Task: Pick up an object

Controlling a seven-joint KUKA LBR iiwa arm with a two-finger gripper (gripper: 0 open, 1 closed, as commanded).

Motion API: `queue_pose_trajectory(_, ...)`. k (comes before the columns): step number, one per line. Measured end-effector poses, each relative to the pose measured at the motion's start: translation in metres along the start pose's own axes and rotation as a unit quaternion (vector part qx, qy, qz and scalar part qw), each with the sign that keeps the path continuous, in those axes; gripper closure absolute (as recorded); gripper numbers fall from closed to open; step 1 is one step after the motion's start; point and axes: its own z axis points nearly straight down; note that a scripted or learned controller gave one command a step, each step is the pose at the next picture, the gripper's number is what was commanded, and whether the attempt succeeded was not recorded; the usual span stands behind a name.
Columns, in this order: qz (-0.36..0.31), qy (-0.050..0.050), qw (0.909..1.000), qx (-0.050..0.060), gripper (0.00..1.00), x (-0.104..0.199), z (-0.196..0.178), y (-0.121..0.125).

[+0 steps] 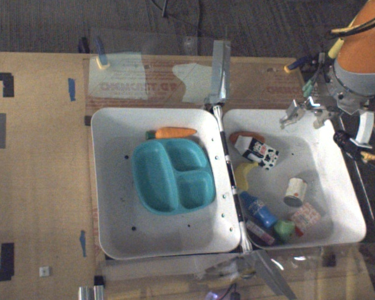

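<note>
The gripper (306,108) was seen at the upper right, poised above the far rim of the right bin (347,186), with nothing between its fingers; whether it was open or closed could not be told from this slanted view. Behind it the arm (362,36) rose out of the frame's right corner, its orange band uppermost.

No object had yet been picked up, so the step in hand was judged to be the approach and choice of a target. The candidates lay in the right bin: a black-and-white carton (257,150) nearest the gripper, with a brown piece just beside it; a yellow item (244,175) against the divider; a small white cup (294,191) lying apart in the middle; and a crowded group at the near edge, made up of a blue bottle (257,209), a green piece (284,230) and a pink block (306,217).

The cup was judged the best choice (it stood clear of its neighbours, leaving room on both sides). A straight descent centred over it would be called for, with the jaws set across its narrow width. The near cluster was better avoided, since touching items could be pushed aside or caught together.

In the left bin (112,186) a teal tray (174,175) and a carrot (174,132) lay well apart from the gripper.
</note>
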Motion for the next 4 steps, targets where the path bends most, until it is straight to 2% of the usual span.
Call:
queue_pose_trajectory(1, -0.049, 0.0, 0.9988, 0.0, 0.0, 0.038, -0.024, -0.039)
queue_pose_trajectory(2, -0.032, -0.001, 0.9994, -0.012, 0.0, 0.03, 0.101, 0.008)
queue_pose_trajectory(3, 0.056, 0.0, 0.9984, 0.001, 0.0, 0.013, 0.05, -0.062)
queue_pose_trajectory(4, 0.073, 0.0, 0.9973, 0.0, 0.0, 0.011, 0.034, -0.033)
